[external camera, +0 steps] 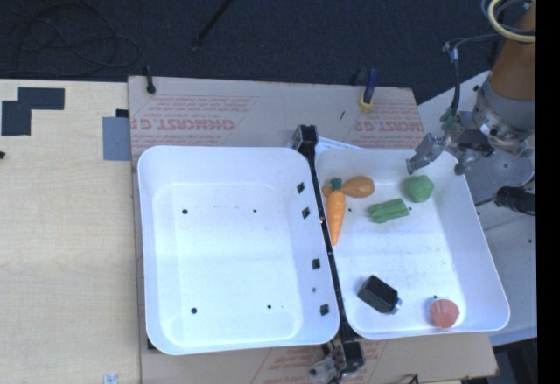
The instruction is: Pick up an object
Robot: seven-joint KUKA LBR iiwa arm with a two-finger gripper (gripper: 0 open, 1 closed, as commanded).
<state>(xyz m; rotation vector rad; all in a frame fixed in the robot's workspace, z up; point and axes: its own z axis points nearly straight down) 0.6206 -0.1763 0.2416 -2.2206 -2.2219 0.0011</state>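
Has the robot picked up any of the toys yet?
Not yet. The gripper is hanging above the right bin, near the round green toy, with nothing between its fingers. The carrot, the black block and the pink ball all lie in the bin. The grabbing and lifting are left to do.

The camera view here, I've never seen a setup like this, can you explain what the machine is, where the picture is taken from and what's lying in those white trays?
One camera fixed above the bench looks down at a slant. The machine is a robot arm, grey with an orange band, reaching in from the right. Its gripper hangs over the far edge of the right bin, near a round green object; nothing shows between its fingers. Also in that bin lie a toy carrot, an orange piece, a long green piece, a black block and a reddish ball. The left bin sits beside it on cardboard.
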